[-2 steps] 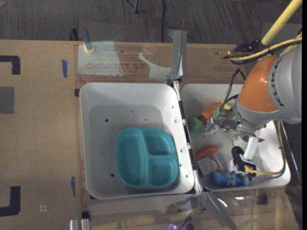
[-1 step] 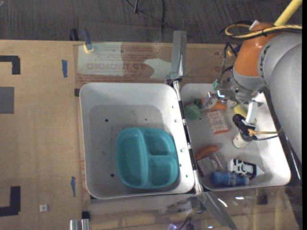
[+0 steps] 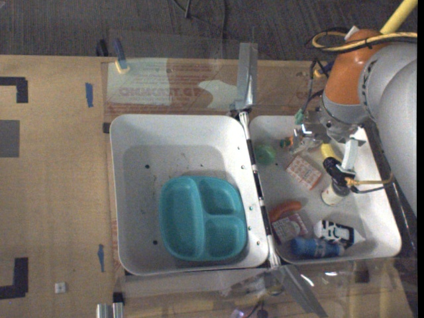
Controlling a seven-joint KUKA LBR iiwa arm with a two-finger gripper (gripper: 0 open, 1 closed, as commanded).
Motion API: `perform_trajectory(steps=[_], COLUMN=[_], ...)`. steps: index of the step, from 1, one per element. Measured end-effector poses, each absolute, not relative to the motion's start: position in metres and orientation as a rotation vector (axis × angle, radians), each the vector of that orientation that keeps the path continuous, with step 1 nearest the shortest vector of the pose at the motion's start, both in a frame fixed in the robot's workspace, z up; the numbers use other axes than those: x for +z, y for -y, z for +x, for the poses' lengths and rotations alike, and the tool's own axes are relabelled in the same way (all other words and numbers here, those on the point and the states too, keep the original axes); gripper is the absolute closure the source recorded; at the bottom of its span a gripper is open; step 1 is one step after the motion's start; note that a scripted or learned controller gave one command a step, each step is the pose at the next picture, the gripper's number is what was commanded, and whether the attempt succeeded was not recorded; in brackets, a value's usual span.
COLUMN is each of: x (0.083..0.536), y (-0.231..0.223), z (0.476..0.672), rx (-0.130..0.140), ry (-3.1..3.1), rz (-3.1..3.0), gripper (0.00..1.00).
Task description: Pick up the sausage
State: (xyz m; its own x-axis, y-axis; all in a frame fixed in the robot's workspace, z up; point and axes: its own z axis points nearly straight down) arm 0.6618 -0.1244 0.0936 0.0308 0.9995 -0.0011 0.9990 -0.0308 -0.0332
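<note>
**While the Gripper Hangs Up Top, the Sausage Lies Low by the Wall**

Though the gripper (image 3: 306, 130) is plainly in shot at the upper end of the right bin (image 3: 374, 214), its tip is a jumble of metal from this angle. Apart or together, I cannot tell, and nothing can be seen held in it.

Just below it sits a pink checkered packet (image 3: 303, 172). Off to the left is a small green lump (image 3: 266, 154), tucked against the bin wall. Further down — there's our target — the sausage (image 3: 286, 209), orange-red, lies at a slant in the lower half of the bin, near its left wall.

It's crowded down there. A grey printed packet (image 3: 289, 228) sits right under the sausage, touching it or very nearly. A blue bottle (image 3: 315, 247) lies beyond that, with a black-and-white object (image 3: 334, 232) beside it. Over in the left bin (image 3: 139, 177), a teal divided tray (image 3: 202, 217) is well apart from the action.

This reads as the approach, with the pick not yet begun. To do it well, the arm wants to clear the checkered packet and centre over the sausage's middle. The wrist should turn so the grip closes across the narrow width — not along the length — and then the arm drops straight down.

The risks, as I judge them:
- It could snag the grey packet.
- It could clip the wall.
- An off-centre pinch could make a smooth, rounded thing roll or squirt free.
</note>
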Motion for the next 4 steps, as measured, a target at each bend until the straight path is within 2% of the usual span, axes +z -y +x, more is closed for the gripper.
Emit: perform_trajectory(steps=[1,2,3,4], x=[0.095,0.088,0.088,0.088], y=[0.124,0.136,0.125,0.126], z=[0.664,0.585,0.483,0.483], rx=[0.03,-0.005,-0.012,-0.012], ry=[2.175,2.101,1.859,1.857], rz=[-2.241,-2.341,-2.544,-2.546], gripper=[0.0,0.0,0.0,0.0])
